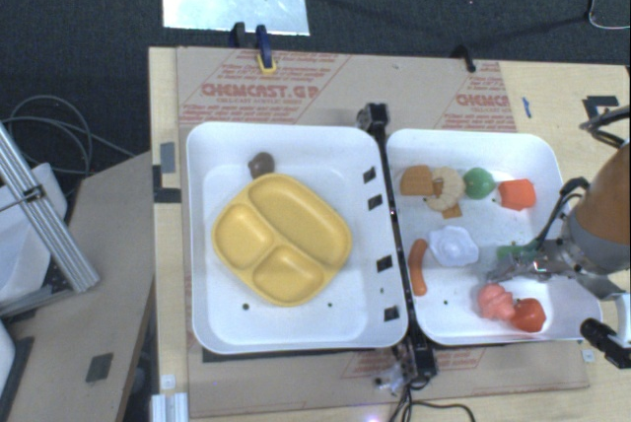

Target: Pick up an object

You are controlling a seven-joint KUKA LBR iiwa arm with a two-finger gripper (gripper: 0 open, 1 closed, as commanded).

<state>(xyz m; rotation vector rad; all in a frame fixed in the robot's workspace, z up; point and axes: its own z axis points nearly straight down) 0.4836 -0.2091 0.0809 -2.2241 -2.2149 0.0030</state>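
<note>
Near the front right corner of the right bin (552, 154), a pink and red toy (510, 306) lies flat on the white floor, its long axis running left to right with a slight drop toward the right; the pink lumpy end points left and the red rounded end points right. Just above it hang the jaws (514, 260), reaching in from the right at the end of the grey arm (601, 233), their metal tips pointing left; whether they are released or clenched cannot be told, and nothing shows between them. Left of the tips sits a small clear cup (454, 246), and farther left an orange sausage (418, 266) lies beside the bin's left wall, its long axis running nearly front to back. Along the back of this bin are a brown bread slice (417, 180), a pale cookie (448, 188) touching it, a green ball (478, 181) and an orange block (517, 194). The left bin (212, 312) holds a yellow divided plate (282, 238), set at a slant, with a small brown lump (261, 165) just behind it. Both bins rest side by side on a desk (414, 85) covered with printed cardboard.
</note>
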